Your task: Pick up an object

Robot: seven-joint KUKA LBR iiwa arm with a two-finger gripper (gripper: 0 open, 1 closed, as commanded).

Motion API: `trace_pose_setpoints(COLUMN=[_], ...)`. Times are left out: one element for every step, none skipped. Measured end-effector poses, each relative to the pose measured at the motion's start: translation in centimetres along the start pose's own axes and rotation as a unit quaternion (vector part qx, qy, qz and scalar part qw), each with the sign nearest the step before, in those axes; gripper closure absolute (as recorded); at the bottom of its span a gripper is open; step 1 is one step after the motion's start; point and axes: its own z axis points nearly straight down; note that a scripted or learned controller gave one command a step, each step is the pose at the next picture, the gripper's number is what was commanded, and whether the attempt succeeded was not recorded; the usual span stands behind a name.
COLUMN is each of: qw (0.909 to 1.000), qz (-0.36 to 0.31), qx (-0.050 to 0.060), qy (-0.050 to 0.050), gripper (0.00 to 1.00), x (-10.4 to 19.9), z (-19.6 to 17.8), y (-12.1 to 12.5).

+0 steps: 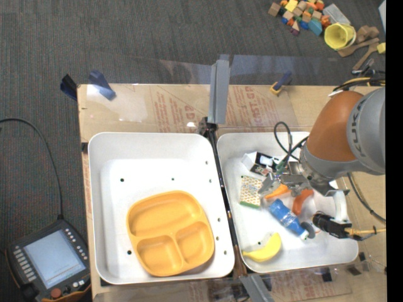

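I log five candidate objects, all lying in the right bin [352, 251]. A yellow banana [265, 248] lies flat near the front wall, its curve opening upward in my view. A blue bottle [286, 217] lies on its side at a slant, its pale cap end pointing toward the front right. Just beside its upper end sits an orange piece [301, 199], partly hidden; I cannot tell its shape. A flat packet with a checked pattern [250, 190] lies left of these, near the bin's left wall. A small white and black box [262, 163] lies behind the packet.
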Motion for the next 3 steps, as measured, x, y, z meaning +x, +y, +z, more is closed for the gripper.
trace_pose_setpoints(qw=[1.0, 1.0, 1.0], qz=[0.003, 0.003, 0.006], qx=[0.002, 0.002, 0.003], qy=[0.001, 0.001, 0.002], gripper=[1.0, 0.0, 1.0], x=[-0.08, -0.08, -0.18], z=[-0.8, -0.79, -1.6], y=[-0.07, -0.07, -0.12])
